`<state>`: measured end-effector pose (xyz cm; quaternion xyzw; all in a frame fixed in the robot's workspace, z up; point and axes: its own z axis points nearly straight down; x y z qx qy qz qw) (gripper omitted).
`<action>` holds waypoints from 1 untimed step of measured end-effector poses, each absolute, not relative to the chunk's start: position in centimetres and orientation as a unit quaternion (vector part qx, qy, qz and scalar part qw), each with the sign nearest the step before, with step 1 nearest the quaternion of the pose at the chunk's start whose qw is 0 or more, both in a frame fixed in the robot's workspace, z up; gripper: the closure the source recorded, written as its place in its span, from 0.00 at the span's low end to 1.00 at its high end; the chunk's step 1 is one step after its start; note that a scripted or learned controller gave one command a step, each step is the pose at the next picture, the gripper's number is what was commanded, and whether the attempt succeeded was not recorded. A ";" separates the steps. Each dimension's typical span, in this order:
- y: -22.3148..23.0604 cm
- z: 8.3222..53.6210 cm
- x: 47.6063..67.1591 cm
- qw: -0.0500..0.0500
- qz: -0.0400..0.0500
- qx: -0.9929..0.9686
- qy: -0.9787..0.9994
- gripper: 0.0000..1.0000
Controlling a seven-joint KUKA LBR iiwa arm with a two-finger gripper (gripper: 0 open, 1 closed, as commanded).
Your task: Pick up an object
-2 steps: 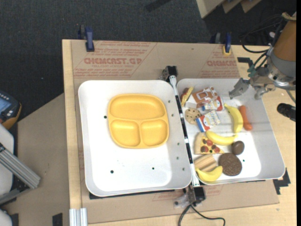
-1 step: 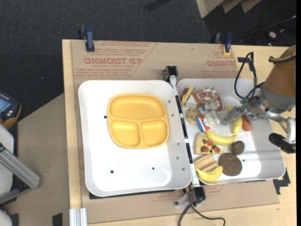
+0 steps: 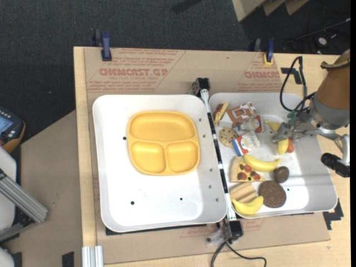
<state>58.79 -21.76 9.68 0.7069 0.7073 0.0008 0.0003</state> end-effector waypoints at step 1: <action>-13.6 8.8 65.1 -0.008 -0.007 0.707 0.707 1.00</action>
